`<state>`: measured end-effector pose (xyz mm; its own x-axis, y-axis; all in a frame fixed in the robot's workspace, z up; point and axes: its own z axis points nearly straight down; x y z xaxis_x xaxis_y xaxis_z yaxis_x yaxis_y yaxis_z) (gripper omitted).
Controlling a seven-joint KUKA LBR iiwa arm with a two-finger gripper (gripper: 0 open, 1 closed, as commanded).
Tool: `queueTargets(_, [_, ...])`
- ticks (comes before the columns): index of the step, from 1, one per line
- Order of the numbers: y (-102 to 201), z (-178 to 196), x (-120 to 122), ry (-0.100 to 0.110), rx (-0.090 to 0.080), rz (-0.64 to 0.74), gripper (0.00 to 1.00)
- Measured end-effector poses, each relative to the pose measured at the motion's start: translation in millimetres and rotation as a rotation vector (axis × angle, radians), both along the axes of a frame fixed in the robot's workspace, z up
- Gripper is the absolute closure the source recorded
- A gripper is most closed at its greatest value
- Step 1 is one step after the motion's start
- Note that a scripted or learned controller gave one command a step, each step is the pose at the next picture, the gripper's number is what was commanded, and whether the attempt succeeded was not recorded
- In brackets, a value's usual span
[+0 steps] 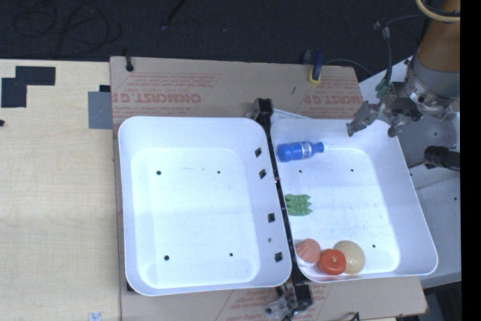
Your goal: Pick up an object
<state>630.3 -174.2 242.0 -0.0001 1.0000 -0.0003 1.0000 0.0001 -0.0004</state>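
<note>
Nothing is picked yet; the claw (373,116) hangs open and empty over the right bin's (391,184) far right corner; bottle (300,151), pea pod (297,204) and tomato (332,261) lie inside, untouched; the whole grasp remains.

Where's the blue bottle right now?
The blue bottle lies on its side near the far edge of the right bin, close to the divider, above the green item.

Upside-down red print "CHEMCAST. GP" on the cardboard sheet (188,90) under the bins.
</note>
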Motion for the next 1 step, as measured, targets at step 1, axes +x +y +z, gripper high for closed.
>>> queueTargets(1, [-42.5, -22.2, -73.9, 0.008, 0.000, -0.007, 0.00])
